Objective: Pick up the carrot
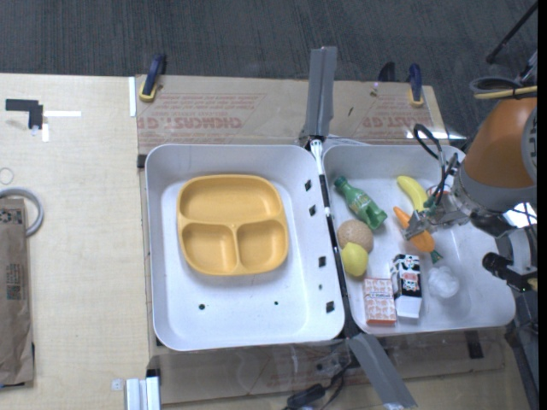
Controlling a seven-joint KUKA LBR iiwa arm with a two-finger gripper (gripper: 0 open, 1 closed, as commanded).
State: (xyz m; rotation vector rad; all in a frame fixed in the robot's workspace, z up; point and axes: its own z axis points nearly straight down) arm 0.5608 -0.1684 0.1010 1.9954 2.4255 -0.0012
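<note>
The orange carrot [401, 217] lies at a slant in the right bin [479, 310], just below the banana [413, 191]. One orange end pokes out at the upper left, and the other end, with a green top, sticks out at the lower right. My gripper [420, 225] is down directly over the carrot's middle and hides that part. The grey arm with its orange band [500, 148] reaches in from the right.
The right bin also holds a green bottle [359, 202], a brown round fruit [355, 234], a lemon [354, 260], a milk carton [408, 284], a red box [379, 301] and a clear plastic piece [443, 282]. A yellow divided plate [232, 224] sits in the left bin [171, 314].
</note>
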